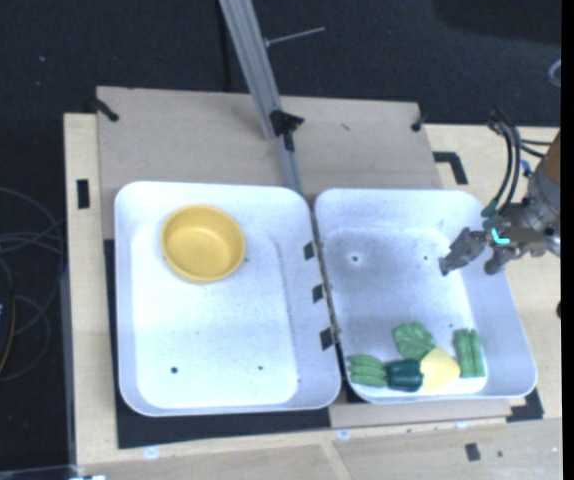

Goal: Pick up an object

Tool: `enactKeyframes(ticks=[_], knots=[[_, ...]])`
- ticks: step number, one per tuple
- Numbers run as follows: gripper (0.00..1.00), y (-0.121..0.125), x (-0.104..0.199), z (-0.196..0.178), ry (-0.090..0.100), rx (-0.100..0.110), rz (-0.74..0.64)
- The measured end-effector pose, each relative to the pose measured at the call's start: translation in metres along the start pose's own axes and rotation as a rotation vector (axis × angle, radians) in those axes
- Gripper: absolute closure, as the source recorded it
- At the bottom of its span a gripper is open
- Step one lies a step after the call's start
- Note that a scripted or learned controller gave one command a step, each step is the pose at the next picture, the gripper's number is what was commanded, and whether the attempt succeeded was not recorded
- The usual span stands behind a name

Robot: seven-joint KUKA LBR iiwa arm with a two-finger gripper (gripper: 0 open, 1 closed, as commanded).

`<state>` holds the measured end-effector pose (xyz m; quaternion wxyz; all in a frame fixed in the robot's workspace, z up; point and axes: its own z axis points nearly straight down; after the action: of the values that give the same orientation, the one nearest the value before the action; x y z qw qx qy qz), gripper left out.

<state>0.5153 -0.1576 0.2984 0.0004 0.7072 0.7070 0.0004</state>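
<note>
We log the yellow bowl [204, 243] alone in the left bin [137, 368], far left of the claw [475, 251] and likely out of this try. Next, below and left of the claw, small pieces huddle against the near wall of the right bin [387, 208]: green pieces [413, 338], a dark teal one [403, 374], a yellow piece [440, 370] touching its neighbours. The crowding may hinder a clean grip. The claw hangs over the right bin's far-right part, fingers [455, 255] apart, nothing between them. The yellow piece, rounded and bright, seems the easiest target.
</note>
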Motion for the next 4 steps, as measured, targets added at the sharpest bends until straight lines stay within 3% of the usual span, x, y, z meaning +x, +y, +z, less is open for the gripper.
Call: enactKeyframes(ticks=[1,4], knots=[[0.0,0.0,0.0,0.0,0.0,0.0,0.0],[0.0,-0.004,-0.011,0.157,0.001,0.006,0.001]])
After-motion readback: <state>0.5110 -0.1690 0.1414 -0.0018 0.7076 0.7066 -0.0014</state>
